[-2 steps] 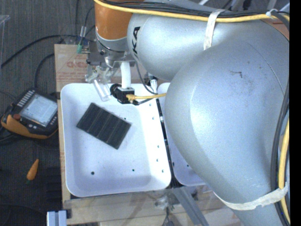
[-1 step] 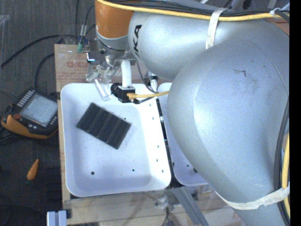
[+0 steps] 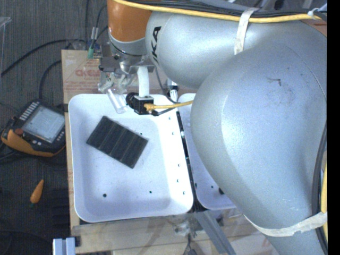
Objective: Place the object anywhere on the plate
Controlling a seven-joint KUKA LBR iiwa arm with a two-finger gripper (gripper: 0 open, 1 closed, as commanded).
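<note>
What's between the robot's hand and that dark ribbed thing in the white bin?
Nothing: in the camera view, only bare white bin floor lies between the hand and the dark ribbed plate.

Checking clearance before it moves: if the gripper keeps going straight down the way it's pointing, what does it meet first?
Probably the bare white floor of the left bin near its far edge. The gripper points down there, beyond the dark ribbed plate; depth is hard to judge.
</note>
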